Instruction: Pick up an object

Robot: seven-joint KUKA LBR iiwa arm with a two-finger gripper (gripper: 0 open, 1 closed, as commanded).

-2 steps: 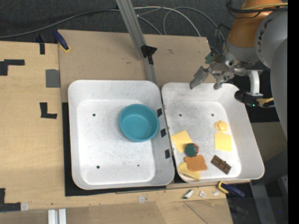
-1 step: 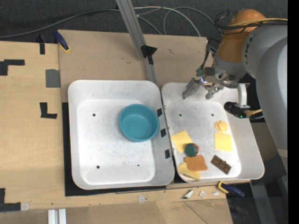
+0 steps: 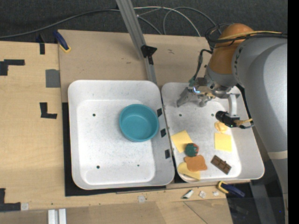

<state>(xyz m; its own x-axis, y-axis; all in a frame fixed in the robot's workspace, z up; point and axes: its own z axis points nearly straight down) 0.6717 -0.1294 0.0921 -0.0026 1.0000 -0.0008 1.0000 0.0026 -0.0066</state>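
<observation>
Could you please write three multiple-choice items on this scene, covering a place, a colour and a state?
1. Where is the bowl?
A. left bin
B. right bin
C. bare bench

2. What colour is the bowl?
A. red
B. teal
C. yellow

3. How does the bowl stand?
A. upside down
B. on its side
C. upright, mouth up

Answers:
1 A: it sits inside the left bin, apart from the food pieces in the right bin.
2 B: its rim and hollow are blue-green.
3 C: its open hollow faces the camera.
</observation>
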